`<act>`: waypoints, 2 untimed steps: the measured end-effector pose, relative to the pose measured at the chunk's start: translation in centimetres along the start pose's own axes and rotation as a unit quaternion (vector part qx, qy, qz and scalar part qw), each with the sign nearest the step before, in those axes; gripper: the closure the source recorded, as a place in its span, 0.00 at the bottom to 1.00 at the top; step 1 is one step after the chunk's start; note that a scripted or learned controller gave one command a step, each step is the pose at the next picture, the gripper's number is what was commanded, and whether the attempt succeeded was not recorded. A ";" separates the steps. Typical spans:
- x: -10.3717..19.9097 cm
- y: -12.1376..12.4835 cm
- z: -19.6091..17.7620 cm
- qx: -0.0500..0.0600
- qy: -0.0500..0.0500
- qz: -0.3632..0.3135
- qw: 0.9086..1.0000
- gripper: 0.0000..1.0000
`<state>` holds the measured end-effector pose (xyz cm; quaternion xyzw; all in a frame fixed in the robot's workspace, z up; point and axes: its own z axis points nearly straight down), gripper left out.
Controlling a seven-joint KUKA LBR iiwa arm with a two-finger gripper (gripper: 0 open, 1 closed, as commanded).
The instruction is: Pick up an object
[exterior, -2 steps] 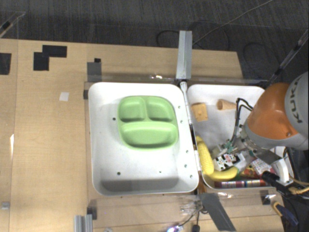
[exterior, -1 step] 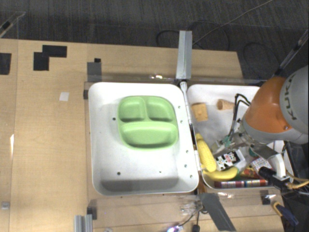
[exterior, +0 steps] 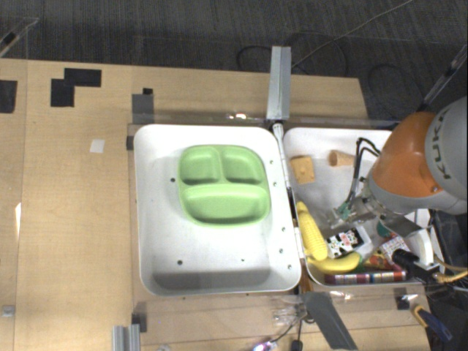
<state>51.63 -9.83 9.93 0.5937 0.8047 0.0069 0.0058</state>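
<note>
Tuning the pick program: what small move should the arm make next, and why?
Probably a short, straight descent. The gripper hangs in the right bin just above the clutter along its near side, beside the corn cob and banana, and holds nothing visible.

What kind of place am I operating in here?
Probably a robotics lab's bin-picking test bench: two white bins on a wooden bench, toy items like a corn cob and green tray, loose cables.
</note>
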 end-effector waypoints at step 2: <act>-1.7 9.7 1.2 0.003 -0.002 0.207 0.978 1.00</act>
